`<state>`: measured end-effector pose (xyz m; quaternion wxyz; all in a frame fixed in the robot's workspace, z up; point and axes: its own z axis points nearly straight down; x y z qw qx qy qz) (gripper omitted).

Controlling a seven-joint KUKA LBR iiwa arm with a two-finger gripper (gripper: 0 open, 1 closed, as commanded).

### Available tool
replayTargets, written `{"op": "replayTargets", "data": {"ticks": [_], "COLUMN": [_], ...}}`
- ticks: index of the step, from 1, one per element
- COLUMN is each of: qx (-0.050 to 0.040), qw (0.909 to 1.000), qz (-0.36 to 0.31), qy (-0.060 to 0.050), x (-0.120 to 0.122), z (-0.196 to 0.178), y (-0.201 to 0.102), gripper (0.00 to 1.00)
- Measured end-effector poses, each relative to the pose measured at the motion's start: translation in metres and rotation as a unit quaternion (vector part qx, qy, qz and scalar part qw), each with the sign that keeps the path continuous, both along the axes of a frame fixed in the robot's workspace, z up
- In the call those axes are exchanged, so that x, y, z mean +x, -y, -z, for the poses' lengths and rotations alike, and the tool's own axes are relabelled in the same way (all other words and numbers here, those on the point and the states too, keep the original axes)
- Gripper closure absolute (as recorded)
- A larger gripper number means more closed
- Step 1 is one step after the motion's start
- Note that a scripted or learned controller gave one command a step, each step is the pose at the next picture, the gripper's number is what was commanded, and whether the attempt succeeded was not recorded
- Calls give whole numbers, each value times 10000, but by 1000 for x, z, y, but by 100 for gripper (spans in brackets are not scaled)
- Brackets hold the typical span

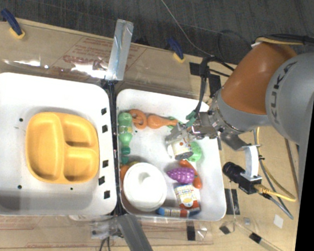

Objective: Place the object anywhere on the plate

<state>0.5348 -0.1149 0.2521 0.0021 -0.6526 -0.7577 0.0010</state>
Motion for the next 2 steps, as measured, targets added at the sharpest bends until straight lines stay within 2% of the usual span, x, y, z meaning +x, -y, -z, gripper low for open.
{"op": "replayTargets", "data": {"ticks": [1, 2], "qx": [-3, 1], "qw": [9917, 9999], "qz": [1284, 162], "qy": [-27, -9], "x": [30, 8], "z": [60, 71], "y": [25, -21], "gripper": [100, 100]}}
